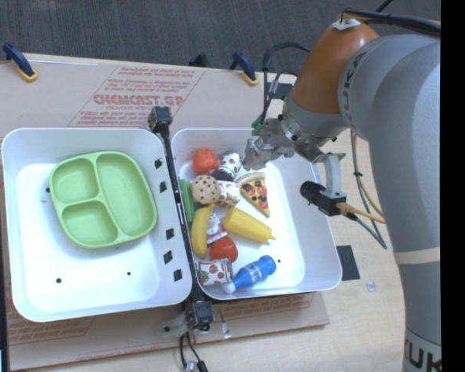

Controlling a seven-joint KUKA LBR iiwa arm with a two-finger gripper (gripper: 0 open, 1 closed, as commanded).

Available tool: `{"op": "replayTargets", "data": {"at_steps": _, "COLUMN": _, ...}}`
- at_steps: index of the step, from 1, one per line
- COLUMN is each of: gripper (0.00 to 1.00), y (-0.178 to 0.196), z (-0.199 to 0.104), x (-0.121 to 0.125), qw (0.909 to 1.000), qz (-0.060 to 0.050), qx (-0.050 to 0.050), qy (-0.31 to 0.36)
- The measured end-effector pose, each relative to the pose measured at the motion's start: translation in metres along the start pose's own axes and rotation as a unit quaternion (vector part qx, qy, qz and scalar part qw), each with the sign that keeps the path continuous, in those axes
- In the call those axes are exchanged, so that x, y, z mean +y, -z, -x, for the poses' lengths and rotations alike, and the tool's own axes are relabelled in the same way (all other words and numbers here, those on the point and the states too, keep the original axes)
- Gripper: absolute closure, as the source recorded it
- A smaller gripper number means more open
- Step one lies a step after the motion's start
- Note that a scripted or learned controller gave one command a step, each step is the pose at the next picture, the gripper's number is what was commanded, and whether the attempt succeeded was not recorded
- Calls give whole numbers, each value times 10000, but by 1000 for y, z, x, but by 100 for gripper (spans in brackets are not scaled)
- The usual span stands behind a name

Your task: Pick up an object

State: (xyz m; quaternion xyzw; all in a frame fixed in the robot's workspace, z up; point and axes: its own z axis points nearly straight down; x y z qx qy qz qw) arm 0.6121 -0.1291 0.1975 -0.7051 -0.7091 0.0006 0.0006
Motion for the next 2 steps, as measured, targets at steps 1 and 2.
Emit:
{"op": "replayTargets", "data": {"at_steps": 1, "gripper": 100, "y": 0, "z": 14, "x": 41, "qw": 10000, "qz": 10, "qx": -2, "qy": 6}}
{"op": "replayTargets", "data": {"at_steps": 2, "gripper": 100, "y": 30, "z": -4, "x": -25, "qw": 10000, "qz": -1, "qx": 3, "qy": -10}}
